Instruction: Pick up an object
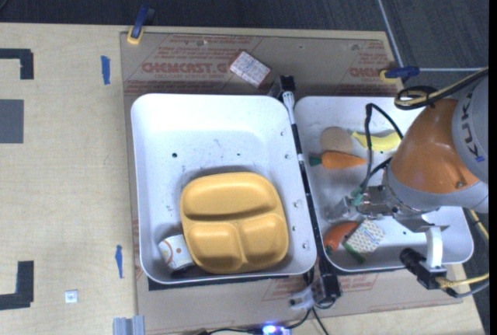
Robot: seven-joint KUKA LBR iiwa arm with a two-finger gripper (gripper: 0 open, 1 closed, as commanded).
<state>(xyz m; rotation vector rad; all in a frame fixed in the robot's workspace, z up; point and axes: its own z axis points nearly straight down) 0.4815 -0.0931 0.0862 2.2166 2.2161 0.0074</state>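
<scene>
Low in the right bin (pixel 463 246), the gripper (pixel 371 205) sits among a cluster of small objects, hanging from the grey arm (pixel 439 158) whose orange band covers much of that bin's right half. Whether the gripper is open or closed cannot be told, since the wrist blocks the view of it.

Just below and left of the gripper lies an orange piece with a pale patterned patch and a green end (pixel 356 236), close to the bin's front wall. Whether the gripper touches it cannot be judged. Further back, an orange carrot-shaped toy (pixel 342 161) lies crosswise near the bin's left wall, with a tan rounded object (pixel 335 140) behind it and a yellow object (pixel 378 141) beside that, partly under a black cable (pixel 371 123). The bare floor of this bin is narrow: a strip between the carrot and the gripper, and a patch along the front right.

The left bin (pixel 210 120) has more open room across its rear half. A large yellow compartment tray (pixel 233 221) fills its front, almost touching the front wall and near the right wall. A small white cup with an orange mark (pixel 175 250) is wedged at the tray's front left corner.

Both bins rest on a cardboard sheet (pixel 186 65), where a small patterned packet (pixel 249 68) lies behind the left bin.
</scene>
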